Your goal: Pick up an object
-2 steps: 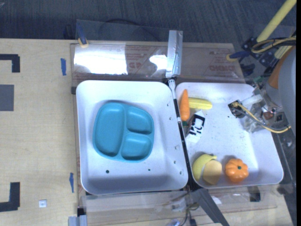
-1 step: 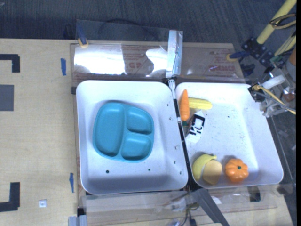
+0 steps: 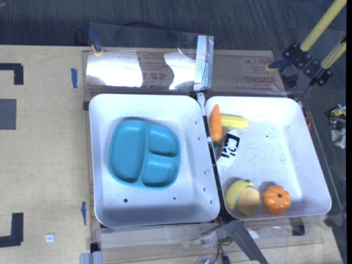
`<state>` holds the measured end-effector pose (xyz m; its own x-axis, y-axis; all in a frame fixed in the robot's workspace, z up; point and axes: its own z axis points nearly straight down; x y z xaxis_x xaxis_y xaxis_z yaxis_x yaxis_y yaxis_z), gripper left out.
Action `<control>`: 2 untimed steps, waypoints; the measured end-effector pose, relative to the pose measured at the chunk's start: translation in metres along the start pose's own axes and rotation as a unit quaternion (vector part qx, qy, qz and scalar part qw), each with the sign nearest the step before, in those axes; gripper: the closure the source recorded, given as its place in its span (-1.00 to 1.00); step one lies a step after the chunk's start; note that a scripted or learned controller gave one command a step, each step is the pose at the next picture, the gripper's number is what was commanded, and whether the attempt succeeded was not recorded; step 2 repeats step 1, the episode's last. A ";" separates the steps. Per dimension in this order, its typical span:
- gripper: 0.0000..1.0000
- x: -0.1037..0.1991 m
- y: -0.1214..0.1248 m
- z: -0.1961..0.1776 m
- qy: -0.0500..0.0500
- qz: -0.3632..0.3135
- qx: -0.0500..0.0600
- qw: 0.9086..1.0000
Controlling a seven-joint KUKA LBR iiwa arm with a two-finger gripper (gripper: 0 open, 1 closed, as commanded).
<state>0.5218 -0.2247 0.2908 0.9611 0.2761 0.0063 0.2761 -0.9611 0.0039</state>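
Right bin's (image 3: 286,106) middle lies open; carrot (image 3: 215,123) and banana (image 3: 233,121) crowd its divider.

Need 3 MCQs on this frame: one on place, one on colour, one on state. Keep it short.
1. Where does the blue divided plate lie?
A. left bin
B. right bin
C. on the bench outside the bins

2. What colour is the small pumpkin?
A. green
B. orange
C. purple

3. How does the carrot lie?
A. along the right bin's left wall
B. on the plate
C. stacked on the pumpkin

Key: 1 A, the plate fills the middle of the left bin. 2 B, it is orange with a green stem. 3 A, it lies lengthwise by the wall of the right bin, beside the corn cob.
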 end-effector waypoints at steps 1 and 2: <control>1.00 -0.019 -0.007 -0.039 -0.002 -0.063 0.001 0.998; 1.00 -0.019 -0.007 -0.039 -0.002 -0.063 0.001 0.998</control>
